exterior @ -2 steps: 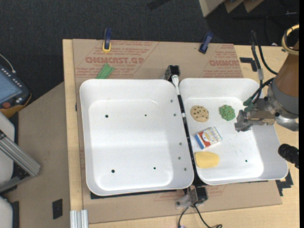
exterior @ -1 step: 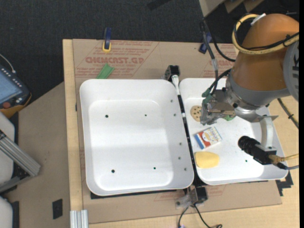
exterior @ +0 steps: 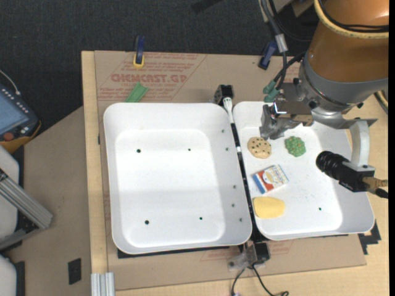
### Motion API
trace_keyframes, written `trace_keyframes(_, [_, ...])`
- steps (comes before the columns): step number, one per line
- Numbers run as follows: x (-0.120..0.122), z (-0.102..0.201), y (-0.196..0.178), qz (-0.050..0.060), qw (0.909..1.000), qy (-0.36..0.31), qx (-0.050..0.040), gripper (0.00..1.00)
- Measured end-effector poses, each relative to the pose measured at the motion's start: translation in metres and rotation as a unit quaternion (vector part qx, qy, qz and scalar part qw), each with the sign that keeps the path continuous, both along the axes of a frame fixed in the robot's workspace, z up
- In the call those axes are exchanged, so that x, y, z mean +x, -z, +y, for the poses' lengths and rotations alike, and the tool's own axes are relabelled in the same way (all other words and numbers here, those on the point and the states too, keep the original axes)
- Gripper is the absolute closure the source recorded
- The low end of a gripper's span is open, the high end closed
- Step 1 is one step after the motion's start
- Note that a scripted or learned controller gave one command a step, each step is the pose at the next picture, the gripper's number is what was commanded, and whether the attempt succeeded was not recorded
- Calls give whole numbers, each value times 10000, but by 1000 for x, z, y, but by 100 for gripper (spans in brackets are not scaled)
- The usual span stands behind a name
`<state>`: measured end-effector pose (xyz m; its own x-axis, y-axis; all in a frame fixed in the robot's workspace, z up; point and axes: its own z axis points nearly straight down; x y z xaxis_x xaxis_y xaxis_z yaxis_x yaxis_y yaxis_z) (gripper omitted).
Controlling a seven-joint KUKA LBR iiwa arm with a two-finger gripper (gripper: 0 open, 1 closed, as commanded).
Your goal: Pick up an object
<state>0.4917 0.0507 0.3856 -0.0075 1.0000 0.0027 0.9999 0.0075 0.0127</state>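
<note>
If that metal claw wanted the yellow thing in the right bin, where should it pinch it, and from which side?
Probably from straight above. The yellow object lies flat in the right bin, a rounded oval that is longer left to right. Pinching across its short width, near the middle, looks best. The red, white and blue packet sits close behind it, so the tool should avoid crowding that far edge.

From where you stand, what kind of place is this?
Probably a robotics lab's test bench: a robot arm reaches over two white bins, toy food like a cookie lies in one, and clamped cardboard covers the bench.
</note>
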Motion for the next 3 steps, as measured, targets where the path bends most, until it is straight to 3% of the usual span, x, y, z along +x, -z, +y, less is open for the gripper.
trace_keyframes(1, [-14, -99, 74, 100, 9999, 92, -22, 100])
trace_keyframes(2, [-13, -45, 138, 106, 9999, 16, -5, 100])
trace_keyframes(3, [-13, -108, 136, 61, 10000, 67, -25, 100])
